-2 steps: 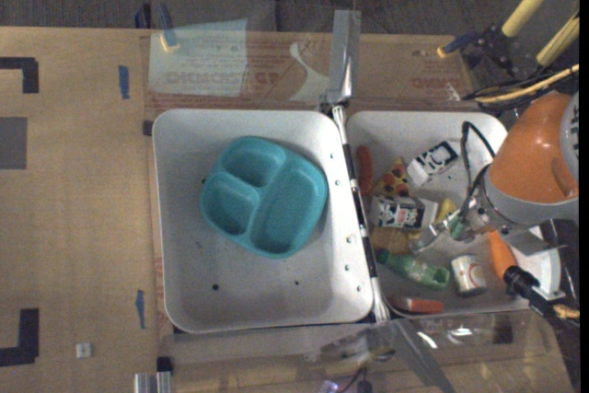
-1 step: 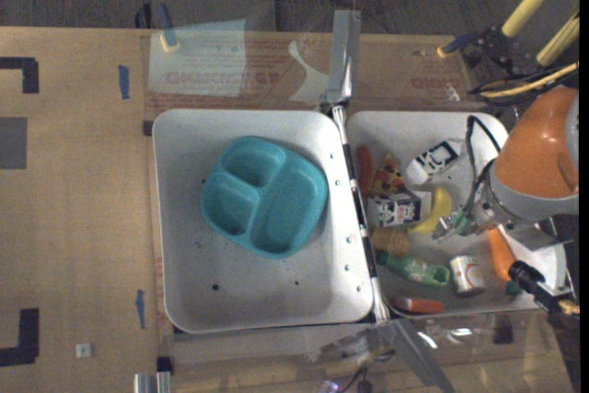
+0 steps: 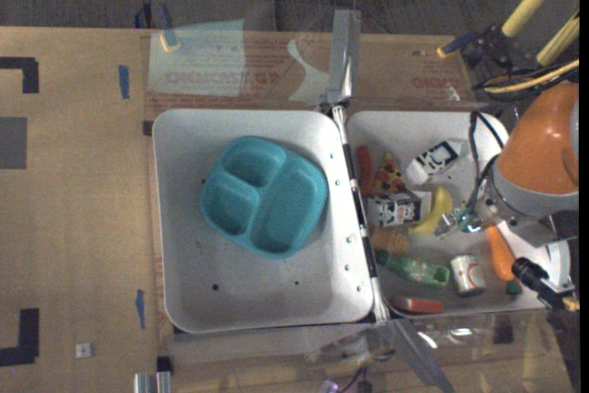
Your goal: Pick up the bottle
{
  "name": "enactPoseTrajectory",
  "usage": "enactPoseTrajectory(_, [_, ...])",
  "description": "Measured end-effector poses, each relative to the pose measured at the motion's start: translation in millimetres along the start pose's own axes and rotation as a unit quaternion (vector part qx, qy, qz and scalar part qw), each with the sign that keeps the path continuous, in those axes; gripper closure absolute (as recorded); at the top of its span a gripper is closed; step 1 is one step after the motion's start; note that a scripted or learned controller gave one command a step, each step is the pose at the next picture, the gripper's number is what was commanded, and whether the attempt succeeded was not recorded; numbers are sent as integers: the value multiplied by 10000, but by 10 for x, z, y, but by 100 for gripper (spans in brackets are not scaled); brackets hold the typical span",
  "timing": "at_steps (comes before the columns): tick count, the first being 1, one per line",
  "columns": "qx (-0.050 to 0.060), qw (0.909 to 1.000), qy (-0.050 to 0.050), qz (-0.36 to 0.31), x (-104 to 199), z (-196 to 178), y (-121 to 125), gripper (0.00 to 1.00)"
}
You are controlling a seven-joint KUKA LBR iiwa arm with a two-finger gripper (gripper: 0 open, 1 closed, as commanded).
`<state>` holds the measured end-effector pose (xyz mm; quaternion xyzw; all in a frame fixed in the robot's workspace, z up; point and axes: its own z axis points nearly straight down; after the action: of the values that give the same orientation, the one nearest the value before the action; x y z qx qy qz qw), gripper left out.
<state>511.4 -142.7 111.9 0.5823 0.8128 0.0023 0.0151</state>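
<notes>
The bottle (image 3: 411, 269) is green and lies on its side on the floor of the right bin (image 3: 492, 126), near that bin's front left. My gripper (image 3: 457, 221) hangs over the middle of the right bin, just right of a yellow banana (image 3: 433, 210). It is above and to the right of the bottle and apart from it. The grey arm with its orange band (image 3: 543, 152) comes in from the right and hides the bin's right side.
Around the bottle lie a milk carton (image 3: 396, 210), a pizza slice (image 3: 389, 172), a tan piece (image 3: 389, 241), a small can (image 3: 467, 276), a carrot (image 3: 500, 253) and a red pepper (image 3: 419, 305). The left bin (image 3: 184, 290) holds a teal divided plate (image 3: 265, 196).
</notes>
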Motion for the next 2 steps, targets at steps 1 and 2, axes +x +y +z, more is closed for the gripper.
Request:
enactPoseTrajectory(1, [94,9992,108,-361,646,-743,-88,100])
enactPoseTrajectory(2, [100,9974,118,-700,195,-119,-128,100])
